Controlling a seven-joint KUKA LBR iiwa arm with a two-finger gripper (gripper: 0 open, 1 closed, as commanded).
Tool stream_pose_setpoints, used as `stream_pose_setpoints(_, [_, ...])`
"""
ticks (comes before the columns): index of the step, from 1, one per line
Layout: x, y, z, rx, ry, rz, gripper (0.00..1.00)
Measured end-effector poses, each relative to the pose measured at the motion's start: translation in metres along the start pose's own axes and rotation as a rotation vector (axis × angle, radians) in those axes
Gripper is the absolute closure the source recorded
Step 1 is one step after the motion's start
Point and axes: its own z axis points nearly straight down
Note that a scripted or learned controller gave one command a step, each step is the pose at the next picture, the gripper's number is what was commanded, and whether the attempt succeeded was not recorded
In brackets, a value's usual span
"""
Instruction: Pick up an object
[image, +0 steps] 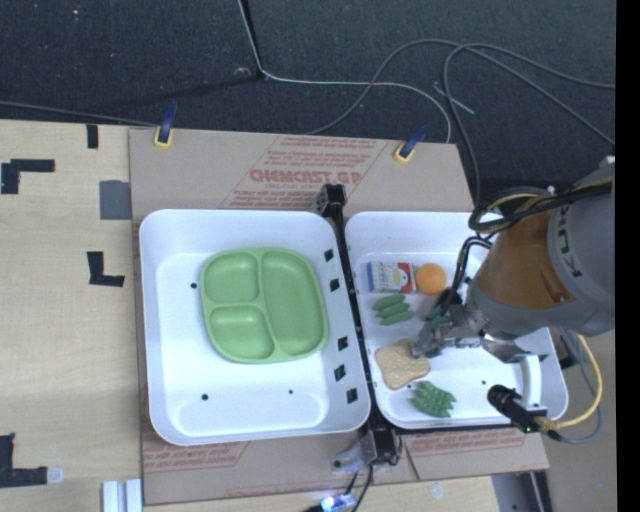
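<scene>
The right bin (455, 228) holds a small white and red carton (388, 276), an orange ball (431, 278), a green pod (392, 308), a tan toast-shaped piece (401, 366) and a green leafy piece (433, 400). My gripper (430, 339) hangs low over the middle of this bin, right at the upper right edge of the tan piece. The arm's grey body and orange band (520, 270) cover the bin's right side. The fingers are dark and small in the camera view.
The left bin (170, 330) carries a green divided plate (264, 304). Black clips sit along the divider between the bins (345, 300). Both bins rest on a cardboard sheet (300, 165). Cables run across the dark backdrop above.
</scene>
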Motion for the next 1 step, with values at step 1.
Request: stream_pose_setpoints(1, [0.0034, -0.0007, -0.0619, 0.004, -0.003, 0.0, 1.0])
